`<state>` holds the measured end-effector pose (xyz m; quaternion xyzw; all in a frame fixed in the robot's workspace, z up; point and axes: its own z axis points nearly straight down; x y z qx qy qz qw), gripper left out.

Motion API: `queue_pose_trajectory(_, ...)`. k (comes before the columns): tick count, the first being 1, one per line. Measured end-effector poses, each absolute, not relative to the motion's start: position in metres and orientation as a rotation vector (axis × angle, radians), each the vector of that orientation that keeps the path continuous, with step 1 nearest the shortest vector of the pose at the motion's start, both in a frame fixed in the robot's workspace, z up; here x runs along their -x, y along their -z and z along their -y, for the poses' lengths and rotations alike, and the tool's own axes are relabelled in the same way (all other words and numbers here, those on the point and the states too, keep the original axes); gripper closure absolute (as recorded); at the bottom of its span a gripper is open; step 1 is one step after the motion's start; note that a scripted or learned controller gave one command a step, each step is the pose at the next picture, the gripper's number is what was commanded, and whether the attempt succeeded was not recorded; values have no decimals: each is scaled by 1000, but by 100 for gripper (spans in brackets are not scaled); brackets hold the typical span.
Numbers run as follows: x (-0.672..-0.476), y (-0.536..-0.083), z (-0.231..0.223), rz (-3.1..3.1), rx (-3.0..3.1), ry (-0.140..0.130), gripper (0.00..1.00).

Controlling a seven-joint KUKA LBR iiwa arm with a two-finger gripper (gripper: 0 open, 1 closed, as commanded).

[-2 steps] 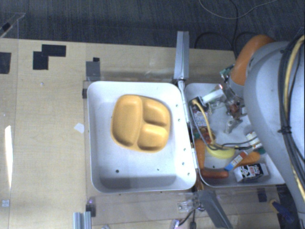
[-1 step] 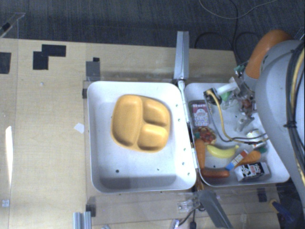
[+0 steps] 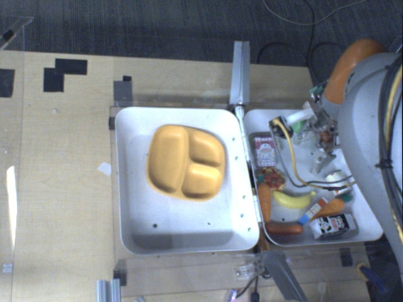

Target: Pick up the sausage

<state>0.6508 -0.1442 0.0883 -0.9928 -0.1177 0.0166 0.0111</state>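
Observation:
The sausage (image 3: 284,229) is a short reddish-brown link lying flat along the near wall of the right bin (image 3: 371,231). My gripper (image 3: 322,148) hangs over the far half of that bin, well back from the sausage and to its right, with a yellow cable looping below it. Nothing can be made out in its grasp, and the arm's grey body covers the bin's right side.
Around the sausage lie a banana (image 3: 293,200), an orange carrot (image 3: 265,204), a black-and-white box (image 3: 332,225) and a red packet (image 3: 266,150). The left bin (image 3: 126,187) holds a yellow three-compartment tray (image 3: 186,162). A metal divider (image 3: 240,74) separates the bins.

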Motion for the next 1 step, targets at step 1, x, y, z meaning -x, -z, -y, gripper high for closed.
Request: queue_pose_trajectory(1,-648,-102,96,316,3119,-21,0)
